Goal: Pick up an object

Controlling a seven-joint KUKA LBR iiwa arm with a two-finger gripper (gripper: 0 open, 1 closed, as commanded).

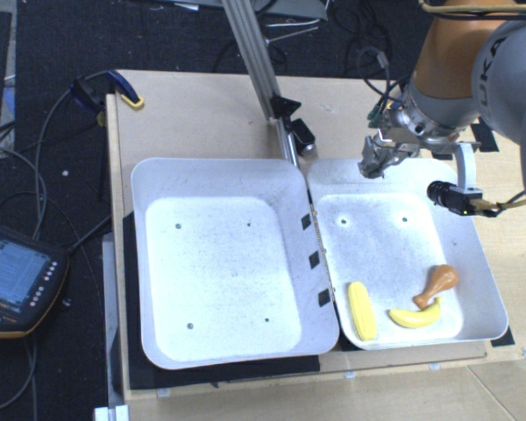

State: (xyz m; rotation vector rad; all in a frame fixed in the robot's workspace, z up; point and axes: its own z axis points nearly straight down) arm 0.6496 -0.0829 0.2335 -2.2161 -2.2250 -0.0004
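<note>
Tool (374,166) above far edge of right bin (473,235); finger state cannot be told. Nothing visible in grip. Near end of bin: yellow corn cob (362,310), banana (415,317), brown drumstick (437,283) touching banana. Partial "KU" lettering on arm (500,68).

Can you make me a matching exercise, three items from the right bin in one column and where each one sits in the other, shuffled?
Things:
1. corn cob
2. banana
3. drumstick

Places:
A. near the bin's right wall, highest of the three in the camera view
B. leftmost of the three, lying lengthwise toward the front wall
C. between the other two, curved along the front wall

Pairs: 1-B, 2-C, 3-A
</note>
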